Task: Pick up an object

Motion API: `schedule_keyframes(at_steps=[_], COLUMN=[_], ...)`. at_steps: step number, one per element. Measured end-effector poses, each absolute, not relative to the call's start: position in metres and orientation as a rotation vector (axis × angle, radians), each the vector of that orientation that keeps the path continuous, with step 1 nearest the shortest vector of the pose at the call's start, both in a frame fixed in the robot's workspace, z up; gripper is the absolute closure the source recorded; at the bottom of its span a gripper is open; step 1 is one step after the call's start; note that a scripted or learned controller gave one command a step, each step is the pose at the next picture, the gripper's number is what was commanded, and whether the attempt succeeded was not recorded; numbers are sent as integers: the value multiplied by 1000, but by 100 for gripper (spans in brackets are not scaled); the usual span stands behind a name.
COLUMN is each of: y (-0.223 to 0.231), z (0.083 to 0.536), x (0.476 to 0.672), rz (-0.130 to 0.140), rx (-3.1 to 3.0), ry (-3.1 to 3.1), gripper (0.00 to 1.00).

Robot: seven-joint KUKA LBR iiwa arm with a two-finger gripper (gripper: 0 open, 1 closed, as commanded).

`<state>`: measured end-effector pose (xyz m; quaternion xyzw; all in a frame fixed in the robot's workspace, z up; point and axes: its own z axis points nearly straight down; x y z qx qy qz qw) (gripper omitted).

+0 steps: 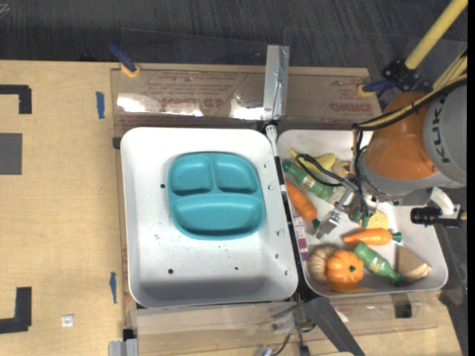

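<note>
Sideways "KU" on grey arm [445, 136]; jaws [332, 221] over right bin [438, 269], state unclear.

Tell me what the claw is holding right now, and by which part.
Cannot be told: the claw is down among the toy vegetables, nothing visibly between its tips.

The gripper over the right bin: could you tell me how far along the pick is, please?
Done: the gripper is down among the toy food in the right bin, beside a carrot. In hand: nothing visibly between its fingers. Left: grasping and lifting; the pumpkin lies untouched.
</note>
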<state>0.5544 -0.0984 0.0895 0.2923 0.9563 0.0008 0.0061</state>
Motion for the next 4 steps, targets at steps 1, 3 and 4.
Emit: schedule_keyframes(at_steps=[1, 3, 4], y=[-131, -186, -175], z=[150, 187, 89], x=[593, 587, 527], rz=[1, -4, 0], rx=[842, 726, 721], ry=[3013, 3037, 3045], gripper=[0, 0, 0])
